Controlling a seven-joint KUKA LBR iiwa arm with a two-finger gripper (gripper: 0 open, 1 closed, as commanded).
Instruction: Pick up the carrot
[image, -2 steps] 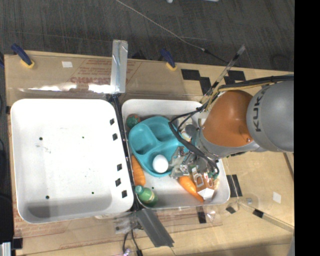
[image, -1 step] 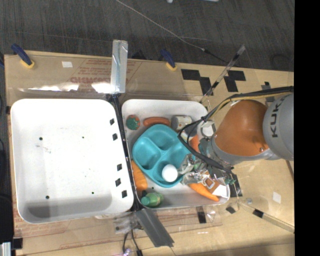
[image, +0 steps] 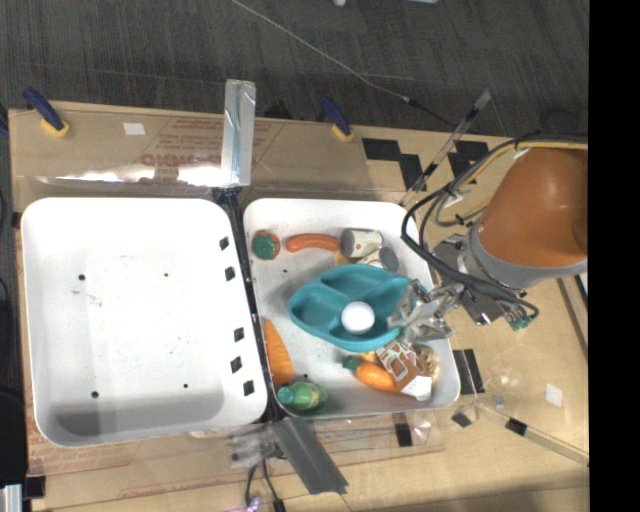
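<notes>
An orange carrot lies along the left wall of the right bin, pointing toward the front. A second, shorter carrot-like piece with a green end lies near the bin's front right, beside a brown-and-white packet. My gripper hangs over the right side of this bin, at the right rim of a teal bowl, just above the short piece and well right of the long carrot. I see nothing held in it.
The teal bowl holds a white ball. Along the back of the right bin are a red-green round fruit, an orange-red chilli shape and a small can. A green item sits at the front. The left bin stands alongside.
</notes>
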